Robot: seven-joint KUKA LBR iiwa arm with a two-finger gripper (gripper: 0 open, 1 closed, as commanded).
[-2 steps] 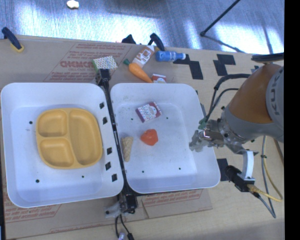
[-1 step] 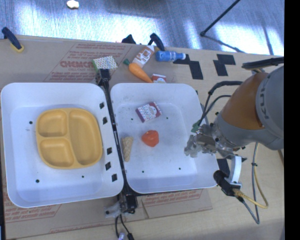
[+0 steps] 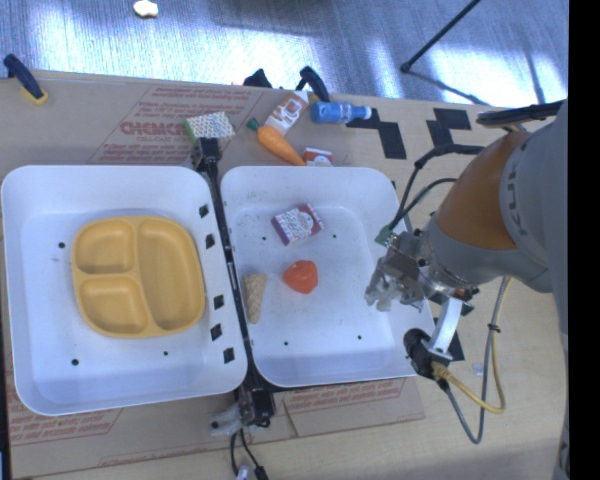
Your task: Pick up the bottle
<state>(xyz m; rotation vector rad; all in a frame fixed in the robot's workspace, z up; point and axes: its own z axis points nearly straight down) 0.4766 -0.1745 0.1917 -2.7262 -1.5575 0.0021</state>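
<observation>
A small blue bottle (image 3: pixel 337 112) lies on its side on the cardboard behind the right bin (image 3: pixel 380 183). Beside it, to the left, lies a white bottle with an orange label (image 3: pixel 287 113). My gripper (image 3: pixel 387 286) hangs over the right bin's right side, well in front of both bottles and apart from every object. The grey arm with its orange band (image 3: pixel 480 203) reaches in from the right above it.
In the right bin lie a red-and-white packet (image 3: pixel 297 224), a red-orange lump (image 3: pixel 301 277) and a beige cone (image 3: pixel 253 296). A yellow divided plate (image 3: pixel 137 274) sits in the left bin (image 3: pixel 25 268). A carrot (image 3: pixel 278 145) and a patterned packet (image 3: pixel 210 126) lie behind the bins.
</observation>
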